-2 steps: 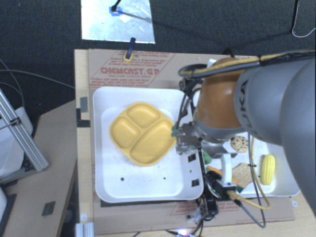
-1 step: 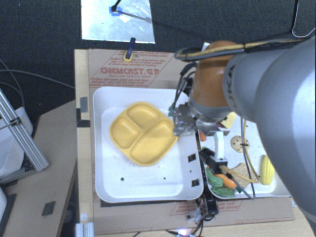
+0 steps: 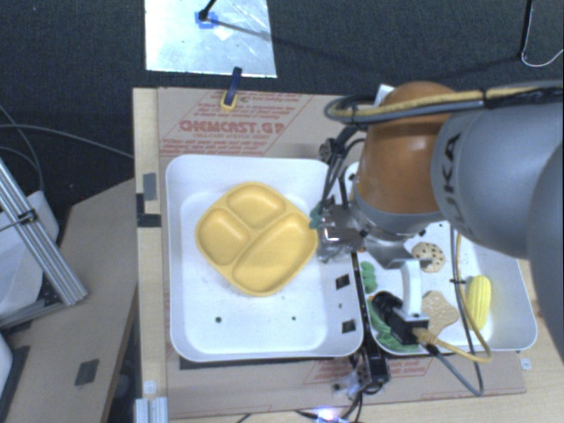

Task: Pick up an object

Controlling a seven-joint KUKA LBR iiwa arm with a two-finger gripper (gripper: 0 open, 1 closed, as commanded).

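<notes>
You find the pincer (image 3: 328, 234) low over the seam where the 2 white bins meet, at the right wall of the left bin (image 3: 189, 324). The grey arm and its orange band hang over it and cover most of it. You cannot tell whether the pincer is wide or narrow, nor whether it holds anything.

The nearest thing for you to pick is the yellow plate (image 3: 256, 236). It has 3 compartments and lies flat in the left bin, just to the view's left of the pincer. Its right rim comes right up to the pincer, but you cannot tell whether the 2 touch.

On the pincer's other side, to the view's right, the right bin (image 3: 520, 324) holds the smaller things. A green piece (image 3: 368, 278) lies just below and right of the pincer, against that bin's left wall. A round speckled cookie (image 3: 429, 256) sits near the pincer, further right and a little lower. A tan toast-like piece (image 3: 438, 309) lies below the cookie, lower than the pincer and apart from it. A yellow corn cob (image 3: 478, 300) stands farthest from the pincer, well to its right, just beside the toast-like piece.

Under both bins you see 1 cardboard sheet (image 3: 238, 122) with red print, its bare part lying beyond the pincer toward the top left of the view.
</notes>
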